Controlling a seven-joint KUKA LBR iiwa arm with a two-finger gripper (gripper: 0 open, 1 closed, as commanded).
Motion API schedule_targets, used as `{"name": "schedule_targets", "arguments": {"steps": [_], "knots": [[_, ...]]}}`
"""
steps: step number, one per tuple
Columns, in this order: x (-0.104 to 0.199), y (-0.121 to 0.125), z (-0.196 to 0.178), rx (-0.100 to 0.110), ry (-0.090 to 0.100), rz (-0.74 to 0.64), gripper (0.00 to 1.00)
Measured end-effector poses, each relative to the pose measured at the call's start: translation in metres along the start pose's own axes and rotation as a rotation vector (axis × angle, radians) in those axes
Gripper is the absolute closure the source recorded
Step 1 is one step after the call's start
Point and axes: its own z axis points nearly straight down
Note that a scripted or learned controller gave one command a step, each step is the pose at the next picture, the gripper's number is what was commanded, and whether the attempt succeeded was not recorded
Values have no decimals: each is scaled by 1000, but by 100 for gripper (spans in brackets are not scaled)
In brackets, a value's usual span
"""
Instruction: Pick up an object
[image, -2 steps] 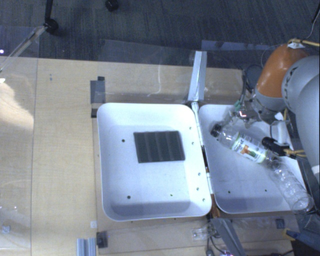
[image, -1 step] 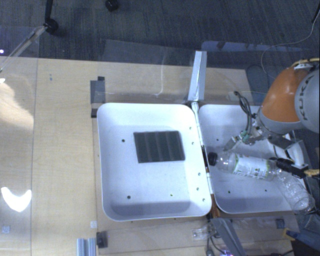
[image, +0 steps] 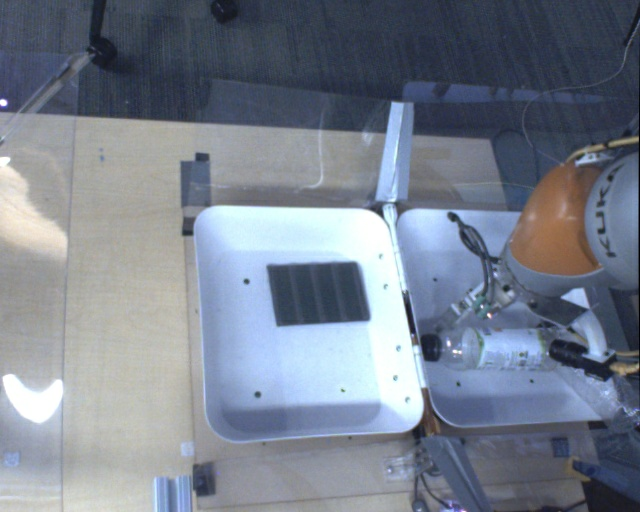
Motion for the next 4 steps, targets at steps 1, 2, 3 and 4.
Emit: {"name": "schedule_targets", "arguments": {"steps": [1,2,3,4], "knots": [[10,20,1,2,1,201,0],[-61,93,4,21,14,219,0],[-58,40,3,7,2,200,0],[-53,-41,-65,9,4,92,0]]}}
